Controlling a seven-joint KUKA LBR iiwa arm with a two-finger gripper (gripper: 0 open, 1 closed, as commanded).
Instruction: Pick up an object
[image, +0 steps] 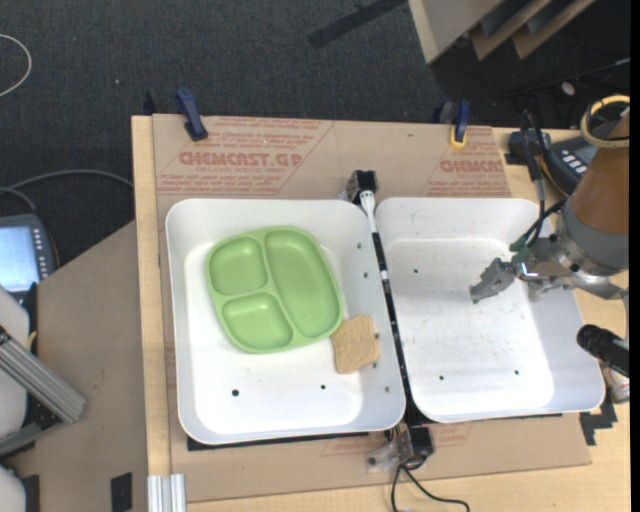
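Hovered over the right shallow white bin (480, 375): grey two-finger gripper (487, 283), grip state unclear. Lay in left white bin (200, 400): green three-compartment plastic plate (273, 288), touching tan sponge-like square (355, 344).

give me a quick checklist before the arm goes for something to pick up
1. Target present: green divided plate and tan sponge-like piece lie in the left bin: ok.
2. Gripper over a target: it hangs over the right bin, away from both: not ok.
3. Jaws open: cannot tell.
4. Gripper carrying nothing: cannot tell.
5. Tan piece free to grasp: it touches the plate's rim: not ok.
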